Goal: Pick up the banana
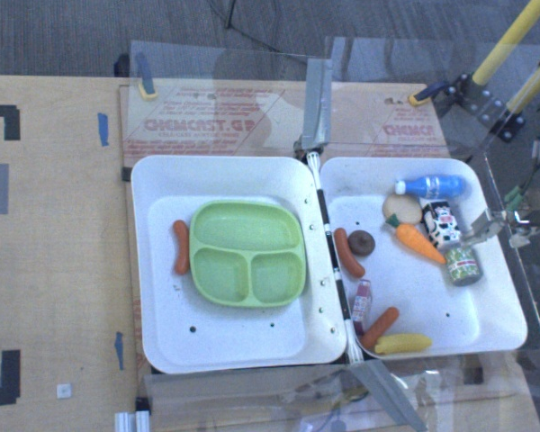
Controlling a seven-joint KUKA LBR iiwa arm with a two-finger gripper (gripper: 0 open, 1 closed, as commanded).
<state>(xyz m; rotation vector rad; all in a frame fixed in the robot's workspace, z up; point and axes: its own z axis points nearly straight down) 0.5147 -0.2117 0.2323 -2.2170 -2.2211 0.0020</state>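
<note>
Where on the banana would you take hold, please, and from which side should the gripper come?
Probably at the middle of the banana, from straight above, fingers closing across its narrow width. It lies flat and lengthwise along the right bin's near wall, with a sausage touching its left end, so the middle and right part look freer.

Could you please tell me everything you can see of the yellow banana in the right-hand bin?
The small yellow plastic-looking banana lies flat on its side near the front edge of the right white bin, its length running roughly left to right with a slight curve. Its surface looks smooth and evenly yellow, unpeeled. Its left end meets or nearly meets the lower end of an orange-red sausage-shaped toy lying at a slant. Nothing grips it.
</note>
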